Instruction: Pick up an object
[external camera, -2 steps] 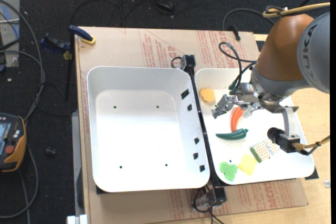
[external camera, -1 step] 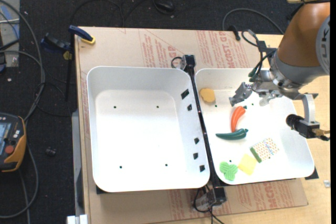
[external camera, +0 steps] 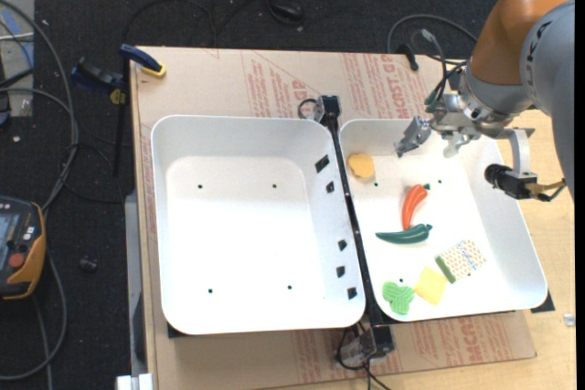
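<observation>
Objects lie in the right bin (external camera: 526, 237): a yellow lump (external camera: 362, 165) near its far left corner, an orange carrot (external camera: 413, 205) mid-bin. The gripper (external camera: 430, 137) hangs by the far edge, jaws spread, pinching nothing.

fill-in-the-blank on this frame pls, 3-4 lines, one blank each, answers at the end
1. All the objects lie in the ____ bin.
2. The orange carrot lies just above the dark ____ pepper.
3. The gripper hangs over the ____ end of that bin.
4. The yellow block sits beside the ____ broccoli.

Missing words: right; green; far; green
</observation>
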Robot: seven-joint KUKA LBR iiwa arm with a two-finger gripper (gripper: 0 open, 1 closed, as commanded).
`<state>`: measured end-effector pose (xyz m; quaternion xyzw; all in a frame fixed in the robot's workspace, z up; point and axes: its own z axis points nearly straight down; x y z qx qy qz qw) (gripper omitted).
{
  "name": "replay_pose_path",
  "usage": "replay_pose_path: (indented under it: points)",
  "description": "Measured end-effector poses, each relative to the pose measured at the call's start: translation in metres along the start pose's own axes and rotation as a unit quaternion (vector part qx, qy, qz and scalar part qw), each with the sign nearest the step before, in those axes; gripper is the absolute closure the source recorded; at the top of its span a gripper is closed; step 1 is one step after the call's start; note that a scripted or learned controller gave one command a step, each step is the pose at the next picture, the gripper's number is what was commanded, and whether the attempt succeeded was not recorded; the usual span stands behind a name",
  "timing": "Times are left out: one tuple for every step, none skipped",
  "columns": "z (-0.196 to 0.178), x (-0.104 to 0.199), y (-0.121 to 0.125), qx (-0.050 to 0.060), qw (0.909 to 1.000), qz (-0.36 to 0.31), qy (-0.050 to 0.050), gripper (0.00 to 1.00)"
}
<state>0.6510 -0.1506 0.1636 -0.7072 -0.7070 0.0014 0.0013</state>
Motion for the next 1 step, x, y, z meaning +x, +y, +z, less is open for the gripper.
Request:
replay_pose_path:
  points:
    - [0.0734, 0.0322, 0.0076, -0.001, 1.0000, -0.001, 0.001, 0.00]
